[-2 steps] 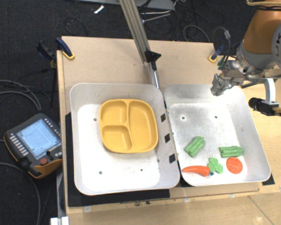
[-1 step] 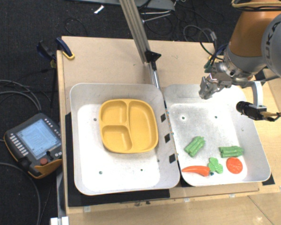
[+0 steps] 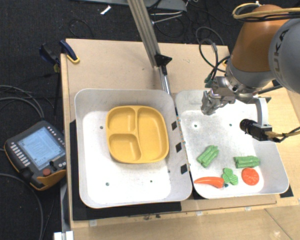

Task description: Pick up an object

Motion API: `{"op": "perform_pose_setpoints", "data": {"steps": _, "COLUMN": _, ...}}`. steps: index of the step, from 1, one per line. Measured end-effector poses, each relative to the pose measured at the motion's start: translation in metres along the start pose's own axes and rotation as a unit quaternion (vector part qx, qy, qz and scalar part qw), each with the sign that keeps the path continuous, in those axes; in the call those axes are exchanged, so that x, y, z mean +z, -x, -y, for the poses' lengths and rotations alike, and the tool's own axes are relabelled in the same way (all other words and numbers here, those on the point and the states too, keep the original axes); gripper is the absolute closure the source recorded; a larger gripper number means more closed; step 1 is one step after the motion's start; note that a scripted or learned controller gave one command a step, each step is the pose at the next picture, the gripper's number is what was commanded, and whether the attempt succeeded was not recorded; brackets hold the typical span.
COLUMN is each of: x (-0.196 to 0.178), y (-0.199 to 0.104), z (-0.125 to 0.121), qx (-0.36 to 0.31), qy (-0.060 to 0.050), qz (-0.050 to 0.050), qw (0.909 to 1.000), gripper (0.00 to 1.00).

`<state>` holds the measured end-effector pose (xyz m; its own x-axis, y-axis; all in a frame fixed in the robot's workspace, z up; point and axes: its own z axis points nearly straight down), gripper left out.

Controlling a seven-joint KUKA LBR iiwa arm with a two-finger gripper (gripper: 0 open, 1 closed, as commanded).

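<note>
Candidates for the pick all sit in the right-hand shallow white bin (image 3: 270,149), bunched along its near edge: a ridged green plastic pod-like piece (image 3: 208,155) lying slantwise nearest the bin's middle, a second green ridged piece (image 3: 247,161) lying flat toward the right edge, a small knobbly green toy vegetable (image 3: 230,176), a round red tomato-like disc (image 3: 250,176) by the near right corner, and an orange-red plastic carrot or chilli (image 3: 210,182) with its tip toward the near left corner. The knobbly green piece looks to be touching the carrot's butt end, and the disc sits just beside it, so that cluster is tight; the slanted green pod stands apart with bare floor round it, probably the cleanest target. All look like small, hard moulded toys, likely light and prone to skidding. The two-finger gripper (image 3: 209,107) hangs over the bin's far left corner, well apart from every piece, nothing between its tips; can't tell whether the jaws are spread or closed. Reads as pre-approach, no grasp yet. The left-hand shallow white bin (image 3: 90,179) carries a yellow three-compartment plastic tray (image 3: 137,133), sitting toward its far right area.
</note>
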<state>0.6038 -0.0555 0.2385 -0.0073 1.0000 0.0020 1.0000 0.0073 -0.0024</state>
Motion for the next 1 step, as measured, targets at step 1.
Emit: {"op": "perform_pose_setpoints", "data": {"steps": 1, "x": 0.0105, "y": -0.0455, "z": 0.0213, "qx": 0.0, "qy": -0.001, "qz": 0.0, "qw": 1.0, "gripper": 1.0}}
